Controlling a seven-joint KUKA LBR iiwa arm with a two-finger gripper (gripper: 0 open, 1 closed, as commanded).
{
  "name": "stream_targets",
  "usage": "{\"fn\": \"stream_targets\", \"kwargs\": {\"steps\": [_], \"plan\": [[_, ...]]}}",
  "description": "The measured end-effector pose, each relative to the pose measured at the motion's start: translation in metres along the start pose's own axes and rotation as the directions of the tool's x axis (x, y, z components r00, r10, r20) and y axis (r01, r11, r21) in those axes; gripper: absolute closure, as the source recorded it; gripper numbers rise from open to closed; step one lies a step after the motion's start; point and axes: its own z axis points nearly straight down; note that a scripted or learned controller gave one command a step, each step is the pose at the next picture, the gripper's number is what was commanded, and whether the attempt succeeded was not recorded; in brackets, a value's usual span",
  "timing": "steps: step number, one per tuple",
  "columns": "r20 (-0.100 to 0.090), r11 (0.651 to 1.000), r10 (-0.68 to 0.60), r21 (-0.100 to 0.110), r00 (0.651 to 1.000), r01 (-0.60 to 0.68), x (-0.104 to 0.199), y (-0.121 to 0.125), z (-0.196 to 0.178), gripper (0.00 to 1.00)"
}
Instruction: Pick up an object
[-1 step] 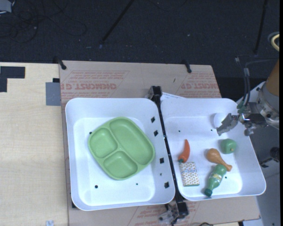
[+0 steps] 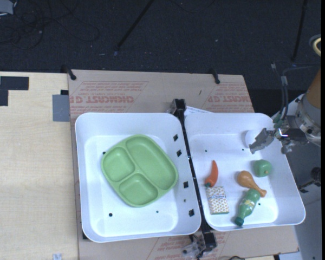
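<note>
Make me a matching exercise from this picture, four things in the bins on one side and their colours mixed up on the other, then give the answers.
Things:
1. divided plate
2. carrot
3. drumstick
4. small box

Colours:
A. white with a dotted pattern
B. golden brown
C. light green
D. orange-red

Pairs: 1-C, 2-D, 3-B, 4-A

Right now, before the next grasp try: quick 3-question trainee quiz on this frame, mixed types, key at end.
1. True or false: the green three-compartment plastic plate lies in the right white bin.
2. Which lies nearest the gripper? A) small green round toy B) patterned small box C) green toy bottle
3. Fill in: the orange-red toy chilli lies just above the patterned small ____.

Key: 1 false; 2 A; 3 box.
</note>
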Motion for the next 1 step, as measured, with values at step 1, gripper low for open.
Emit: {"fn": "stream_targets", "kwargs": {"steps": [1], "plan": [[-0.001,1.0,0.0,0.003,1.0,0.0,0.003,0.0048,0.0621,0.0]]}}
